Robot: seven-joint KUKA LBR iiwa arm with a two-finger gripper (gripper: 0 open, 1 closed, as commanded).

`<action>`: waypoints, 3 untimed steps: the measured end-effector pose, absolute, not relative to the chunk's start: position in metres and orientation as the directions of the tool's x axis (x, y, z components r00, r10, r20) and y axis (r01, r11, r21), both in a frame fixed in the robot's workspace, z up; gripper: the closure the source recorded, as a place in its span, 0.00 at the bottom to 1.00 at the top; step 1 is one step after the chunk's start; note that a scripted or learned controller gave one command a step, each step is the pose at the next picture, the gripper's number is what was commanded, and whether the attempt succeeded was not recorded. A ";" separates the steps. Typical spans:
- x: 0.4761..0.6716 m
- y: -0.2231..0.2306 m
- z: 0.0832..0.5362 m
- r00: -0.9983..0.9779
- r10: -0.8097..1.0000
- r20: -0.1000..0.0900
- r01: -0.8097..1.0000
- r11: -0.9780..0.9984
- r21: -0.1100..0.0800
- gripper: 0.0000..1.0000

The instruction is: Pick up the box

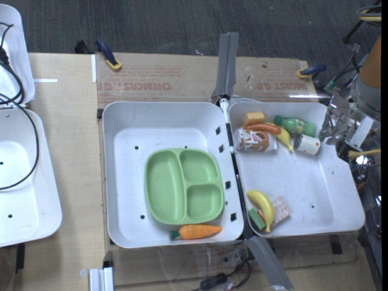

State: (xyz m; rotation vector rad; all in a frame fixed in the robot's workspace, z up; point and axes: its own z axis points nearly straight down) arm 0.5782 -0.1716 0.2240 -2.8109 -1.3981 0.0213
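Note:
The box (253, 140), a small orange and white carton, lies on its side near the back left corner of the right bin (315, 187). A red sausage (263, 128) rests against its far edge, and a small banana (284, 138) lies just to its right. My gripper (337, 128) hovers over the right bin's back right rim, well to the right of the box and apart from it. Nothing is visibly held.
A yellow block (254, 117), a green bottle (297, 126) and a white cylinder (308, 145) crowd the right bin's back. A second banana (262, 204) and a snack packet (279, 210) lie at its front left. The left bin (121, 162) holds a green divided plate (183, 185) and a carrot (197, 231).

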 end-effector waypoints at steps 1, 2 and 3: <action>0.612 -0.093 0.141 0.286 0.958 -0.002 0.958 -0.286 -0.004 1.00; 0.649 -0.142 0.315 0.425 0.905 -0.003 0.905 -0.425 0.000 1.00; 0.638 -0.018 0.190 0.443 0.896 -0.003 0.896 -0.443 -0.005 1.00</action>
